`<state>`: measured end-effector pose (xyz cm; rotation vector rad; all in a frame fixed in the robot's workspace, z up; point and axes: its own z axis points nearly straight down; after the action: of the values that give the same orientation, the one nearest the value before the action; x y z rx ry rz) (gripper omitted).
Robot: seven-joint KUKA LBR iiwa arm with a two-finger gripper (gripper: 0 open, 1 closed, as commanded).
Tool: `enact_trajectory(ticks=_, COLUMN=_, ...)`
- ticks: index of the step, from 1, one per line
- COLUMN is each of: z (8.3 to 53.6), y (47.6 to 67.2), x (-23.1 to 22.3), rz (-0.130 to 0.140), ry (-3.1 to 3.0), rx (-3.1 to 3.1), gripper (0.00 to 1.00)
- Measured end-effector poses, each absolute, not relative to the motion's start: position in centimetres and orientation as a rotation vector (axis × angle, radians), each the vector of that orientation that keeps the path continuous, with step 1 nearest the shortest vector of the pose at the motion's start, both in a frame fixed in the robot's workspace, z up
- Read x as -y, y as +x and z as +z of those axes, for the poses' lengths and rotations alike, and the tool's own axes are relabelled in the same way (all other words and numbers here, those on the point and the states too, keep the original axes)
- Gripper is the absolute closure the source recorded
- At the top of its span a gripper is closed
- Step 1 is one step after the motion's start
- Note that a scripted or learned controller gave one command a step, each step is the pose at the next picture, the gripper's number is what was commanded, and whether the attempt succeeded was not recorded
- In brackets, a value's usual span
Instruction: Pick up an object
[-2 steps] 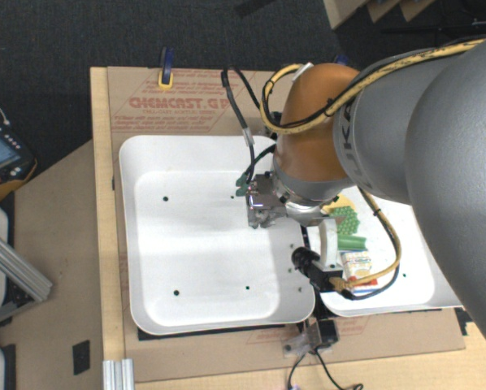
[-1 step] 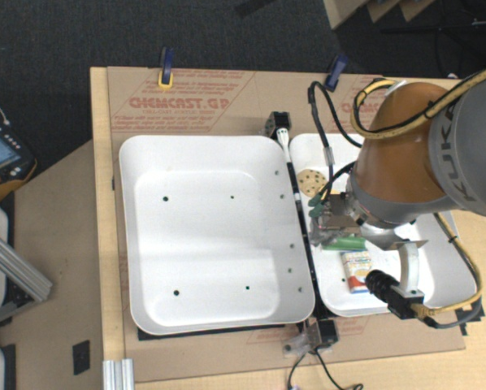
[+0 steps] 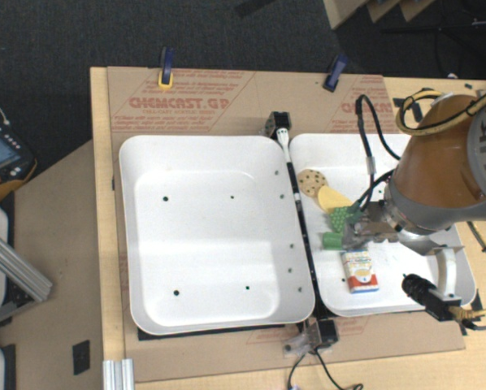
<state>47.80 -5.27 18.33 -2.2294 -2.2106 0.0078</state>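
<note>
The claw [image 3: 358, 227] is down in the right-hand shallow white plastic bin [image 3: 389, 299], set low among the cluster of small things there, which suits a try at picking one up; whether it is spread or pressed together I cannot tell, as the grey wrist and the orange band above it hide that part. Right at the claw, on its left, lies a green soft-looking piece [image 3: 337, 218], probably the thing aimed at, though I cannot see it held. Just beyond that are a yellow rounded piece [image 3: 332, 197] and a speckled tan cookie-like disc [image 3: 310, 183]. Just below the claw lies a small white and red carton [image 3: 360, 271], apart from it. Well off to the claw's left sits the left-hand shallow white plastic bin [image 3: 145, 177]
</note>
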Motion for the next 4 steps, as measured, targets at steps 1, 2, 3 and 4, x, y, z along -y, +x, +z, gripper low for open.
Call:
enact_trajectory(ticks=1, z=19.5, y=47.9, x=4.8, rz=-0.001, ry=-2.224, rx=2.221, gripper=1.00)
enact_trajectory(ticks=2, z=24.3, y=48.0, x=-4.0, rz=-0.010, ry=-2.210, rx=2.234, gripper=1.00)
enact_trajectory(ticks=3, z=18.4, y=47.7, x=4.5, rz=0.011, ry=-2.230, rx=2.209, gripper=1.00)
enact_trajectory(ticks=4, z=19.8, y=48.0, x=4.0, rz=-0.001, ry=-2.224, rx=2.222, gripper=1.00)
